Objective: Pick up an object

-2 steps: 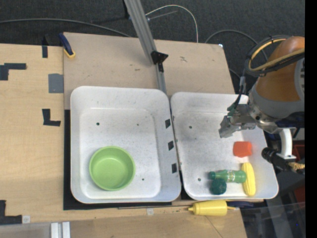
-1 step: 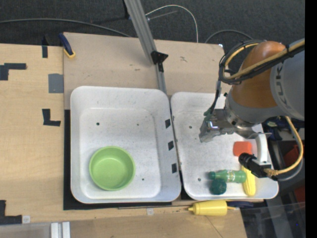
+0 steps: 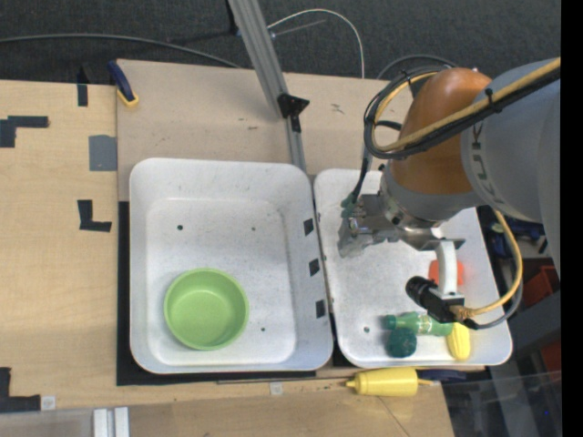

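Gripper [image 3: 355,233] hangs over the far-left part of the right shallow white bin [image 3: 360,291]; can't tell how open it is or if it's got anything. Teal-green plastic toy [image 3: 401,333] lies nearer and slightly right of it, long axis roughly left-right.

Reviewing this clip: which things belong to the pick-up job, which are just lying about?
Job: robot hand at the right white bin; teal plastic toy, small yellow piece and orange-red block in it; round green bowl in the left white bin.
Lying about: yellow plastic bottle on the bench in front of the bins; blue-and-yellow clamp; slanted grey metal pole.
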You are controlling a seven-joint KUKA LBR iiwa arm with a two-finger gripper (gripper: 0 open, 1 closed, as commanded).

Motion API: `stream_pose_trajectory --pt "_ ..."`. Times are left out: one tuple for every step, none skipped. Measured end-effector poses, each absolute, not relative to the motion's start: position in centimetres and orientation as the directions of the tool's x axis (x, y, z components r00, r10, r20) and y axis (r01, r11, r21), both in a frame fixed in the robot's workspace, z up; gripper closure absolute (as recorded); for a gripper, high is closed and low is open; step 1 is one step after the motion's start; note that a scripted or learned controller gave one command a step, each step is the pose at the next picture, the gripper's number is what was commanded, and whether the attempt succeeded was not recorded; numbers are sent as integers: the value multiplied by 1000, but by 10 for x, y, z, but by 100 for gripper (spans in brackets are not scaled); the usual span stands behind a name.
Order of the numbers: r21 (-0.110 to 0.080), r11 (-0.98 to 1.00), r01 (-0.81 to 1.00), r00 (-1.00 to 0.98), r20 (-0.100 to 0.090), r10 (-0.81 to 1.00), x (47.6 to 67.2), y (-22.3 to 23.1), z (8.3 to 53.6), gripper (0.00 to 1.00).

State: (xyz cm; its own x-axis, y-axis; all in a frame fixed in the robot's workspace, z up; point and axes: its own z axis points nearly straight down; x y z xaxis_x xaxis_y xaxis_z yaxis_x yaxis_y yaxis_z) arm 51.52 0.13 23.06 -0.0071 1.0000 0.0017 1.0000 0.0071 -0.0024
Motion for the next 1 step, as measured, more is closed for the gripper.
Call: stream_pose_trajectory --pt "-5 7 1000 -7 1 1000 508 53 218 100"
